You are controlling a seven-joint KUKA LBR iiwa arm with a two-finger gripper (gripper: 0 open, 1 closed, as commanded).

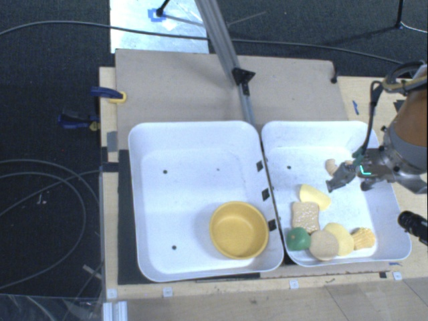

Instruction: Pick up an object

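On the counter (200, 89) sit two shallow white bins side by side. The left bin (174, 152) carries a yellow bowl (239, 229) near its front right corner. The right bin (297, 146) carries a cluster of small food-shaped things toward its front: a pale yellow wedge (313, 196), a tan cracker (305, 216), a green round piece (298, 238), a beige round piece (324, 245), a yellow lump (342, 237) and a small ridged yellow piece (364, 237). A small beige piece (331, 166) lies apart, further back. The arm reaches in from the right, and its hand (342, 177) hangs over the right bin just beside that beige piece, above the wedge. How far the hand is open cannot be told, and nothing is seen held in it.
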